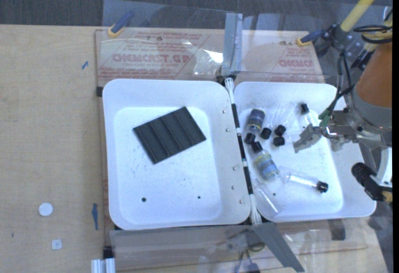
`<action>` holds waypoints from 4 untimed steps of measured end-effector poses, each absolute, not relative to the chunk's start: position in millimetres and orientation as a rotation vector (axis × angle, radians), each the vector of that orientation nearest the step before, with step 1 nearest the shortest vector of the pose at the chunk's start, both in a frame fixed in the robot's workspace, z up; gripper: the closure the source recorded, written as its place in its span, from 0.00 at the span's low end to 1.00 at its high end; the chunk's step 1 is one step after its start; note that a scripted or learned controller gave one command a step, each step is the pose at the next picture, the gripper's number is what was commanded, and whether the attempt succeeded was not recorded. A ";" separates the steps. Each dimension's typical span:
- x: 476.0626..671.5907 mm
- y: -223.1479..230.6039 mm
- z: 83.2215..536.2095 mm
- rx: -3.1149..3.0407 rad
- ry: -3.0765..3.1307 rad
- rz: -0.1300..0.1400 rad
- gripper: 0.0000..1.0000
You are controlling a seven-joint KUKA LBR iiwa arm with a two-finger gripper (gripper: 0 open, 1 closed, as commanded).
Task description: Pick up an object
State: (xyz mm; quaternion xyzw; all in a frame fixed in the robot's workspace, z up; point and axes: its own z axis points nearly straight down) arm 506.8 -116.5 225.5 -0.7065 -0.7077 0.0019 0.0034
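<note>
Near edge of the right bin – clear syringe with black cap, small vial just beside it, black caps and a second vial farther back. Gripper hangs over that bin's right half, nothing between its fingers – can't tell if spread or pressed together. Left bin holds a dark ribbed slab, lying flat, tilted.

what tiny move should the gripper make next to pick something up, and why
Probably ease the gripper down and a little left toward the small black caps. It sits over the right bin with nothing seen between its fingers, and those caps lie just to its left on the bin floor, closer than the syringe.
</note>
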 end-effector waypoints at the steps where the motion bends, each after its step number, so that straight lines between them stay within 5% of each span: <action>1: 521.8 -118.2 110.8 -2.099 -2.332 0.004 0.00; 2: 573.2 -129.7 100.9 -2.003 -2.420 0.002 0.00; 3: 599.5 -104.8 87.7 -2.019 -2.416 -0.001 0.00; 4: 600.3 -105.1 95.1 -2.023 -2.413 -0.004 1.00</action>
